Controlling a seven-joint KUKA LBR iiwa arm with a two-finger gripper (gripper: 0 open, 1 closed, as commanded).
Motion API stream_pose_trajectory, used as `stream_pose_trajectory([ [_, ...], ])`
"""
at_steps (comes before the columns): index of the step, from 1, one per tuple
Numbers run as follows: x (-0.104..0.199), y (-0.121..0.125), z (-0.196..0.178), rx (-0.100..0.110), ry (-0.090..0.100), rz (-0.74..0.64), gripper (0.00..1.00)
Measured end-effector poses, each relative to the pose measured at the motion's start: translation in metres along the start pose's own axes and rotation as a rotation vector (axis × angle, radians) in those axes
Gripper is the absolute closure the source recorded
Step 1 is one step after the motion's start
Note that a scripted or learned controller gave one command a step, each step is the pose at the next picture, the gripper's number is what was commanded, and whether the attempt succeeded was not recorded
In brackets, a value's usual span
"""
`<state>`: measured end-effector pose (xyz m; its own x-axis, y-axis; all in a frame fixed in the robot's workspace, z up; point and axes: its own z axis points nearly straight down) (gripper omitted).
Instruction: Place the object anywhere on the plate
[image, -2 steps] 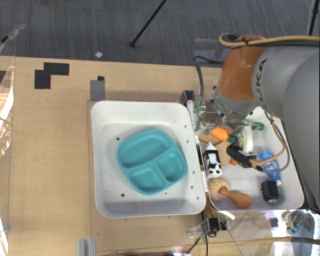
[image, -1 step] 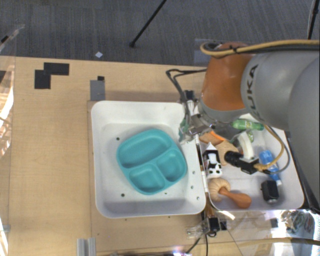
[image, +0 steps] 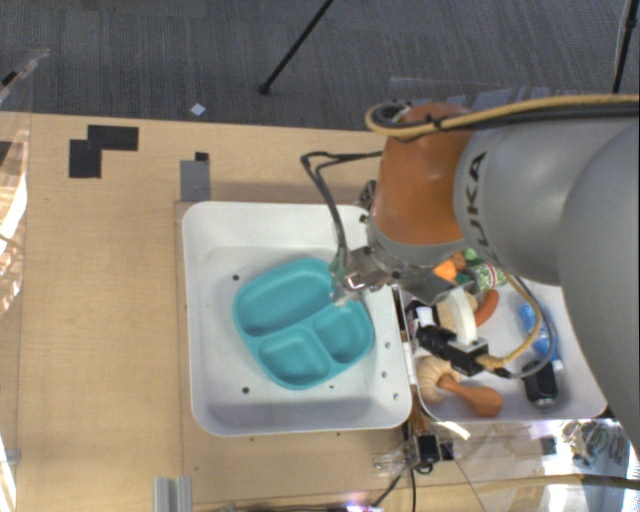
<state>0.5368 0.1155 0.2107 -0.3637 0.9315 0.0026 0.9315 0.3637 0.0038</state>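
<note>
The plate (image: 300, 328) lay in the left bin (image: 215, 400). The tool (image: 352, 282) hung over its 2 o'clock rim; I couldn't tell its state. Release should be low, inboard.

Grey arm (image: 560, 190), orange band (image: 425, 190)

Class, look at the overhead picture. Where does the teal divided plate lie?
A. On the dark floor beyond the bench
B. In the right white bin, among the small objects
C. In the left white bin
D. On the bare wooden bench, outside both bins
C: the teal divided plate rests on the floor of the left white bin, while the small objects sit in the right white bin.
</note>
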Motion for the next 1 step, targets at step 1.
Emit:
stream_pose_trajectory([
  [1,-0.0029,-0.0005,0.0002,0.001,-0.003,0.004,0.00],
])
